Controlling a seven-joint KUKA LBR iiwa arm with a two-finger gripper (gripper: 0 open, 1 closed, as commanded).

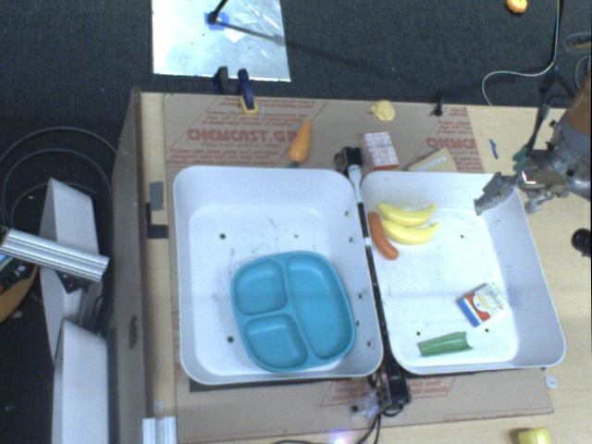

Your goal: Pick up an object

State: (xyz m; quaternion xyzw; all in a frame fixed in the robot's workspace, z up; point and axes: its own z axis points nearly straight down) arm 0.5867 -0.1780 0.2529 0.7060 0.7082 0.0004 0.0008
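Blue tray [292, 311] nearest, left bin [199, 211]; cardboard [240, 135] reads "CHEMCAST"; fingers [504, 192] over right bin [532, 276], state unclear.

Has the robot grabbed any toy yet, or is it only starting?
Only starting. Nothing looks picked yet: the bananas, the orange hot dog, the small carton and the green bean all lie in the right bin. The tool is at that bin's far right edge, with nothing seen in it. Reaching down, gripping and lifting are all left.
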